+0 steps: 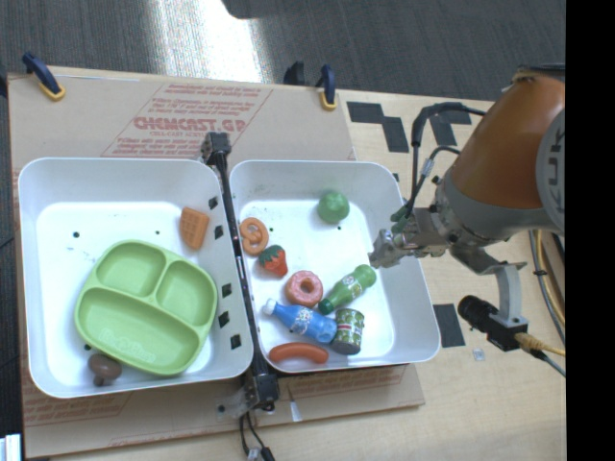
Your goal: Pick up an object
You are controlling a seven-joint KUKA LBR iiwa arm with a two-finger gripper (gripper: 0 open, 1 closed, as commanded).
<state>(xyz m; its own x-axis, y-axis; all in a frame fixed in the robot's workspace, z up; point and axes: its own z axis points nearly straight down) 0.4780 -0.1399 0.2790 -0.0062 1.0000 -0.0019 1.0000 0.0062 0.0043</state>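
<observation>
Dark grey carpet is showing beyond a wooden bench (288, 104), where two shallow white bins are sitting side by side on a printed cardboard sheet (192, 123) held down by blue and yellow clamps.

Reaching in from the right, the arm (509, 152) is hanging over the right bin's (380, 176) right rim, its orange band bulking large at the frame's edge and cables looping above the wrist. The gripper (382, 252) is pointing left and down, sitting at the bin's right wall just above the green bottle (348, 289). Whether it is open or closed I cannot tell; the tip is small and blurred against the white wall, and nothing is visibly lying between its parts.

Inside the right bin, objects are lying loose: a green ball (333, 206) near the back, an orange pretzel-like ring (254, 233) by the left wall, a strawberry (274, 259) beside it, a pink donut (305, 287) in the middle, a blue bottle (300, 320) lying on its side, a dark can (348, 330) next to it, and a red sausage (299, 354) along the front wall.

The left bin (58, 176) is holding a green divided plate (144, 305), an orange wedge (194, 228) near the right wall, and a brown lump (104, 367) at the front, partly tucked under the plate's edge and hard to identify.
</observation>
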